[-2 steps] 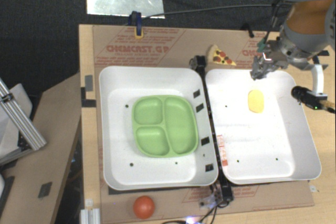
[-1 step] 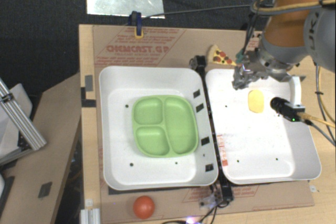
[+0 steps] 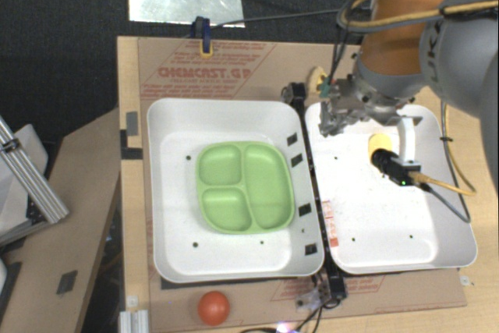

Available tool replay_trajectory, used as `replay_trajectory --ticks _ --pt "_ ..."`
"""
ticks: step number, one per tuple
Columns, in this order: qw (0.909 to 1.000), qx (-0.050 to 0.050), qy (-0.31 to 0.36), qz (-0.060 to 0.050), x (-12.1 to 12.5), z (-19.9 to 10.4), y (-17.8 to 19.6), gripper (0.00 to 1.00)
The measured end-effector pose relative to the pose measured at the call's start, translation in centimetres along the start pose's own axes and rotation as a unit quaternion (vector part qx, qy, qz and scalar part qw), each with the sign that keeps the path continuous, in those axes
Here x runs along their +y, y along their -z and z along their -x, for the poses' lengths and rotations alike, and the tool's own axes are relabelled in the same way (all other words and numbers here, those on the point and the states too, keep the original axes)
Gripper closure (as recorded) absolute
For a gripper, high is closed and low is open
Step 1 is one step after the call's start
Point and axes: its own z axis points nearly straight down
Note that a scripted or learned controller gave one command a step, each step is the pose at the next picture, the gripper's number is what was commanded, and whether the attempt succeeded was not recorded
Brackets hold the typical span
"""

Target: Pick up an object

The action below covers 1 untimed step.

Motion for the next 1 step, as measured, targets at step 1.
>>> replay_trajectory --ticks 1 --pt "1.0000 0.000 -0.001 -0.001 -2.06 -4.41 -1.61 1.00"
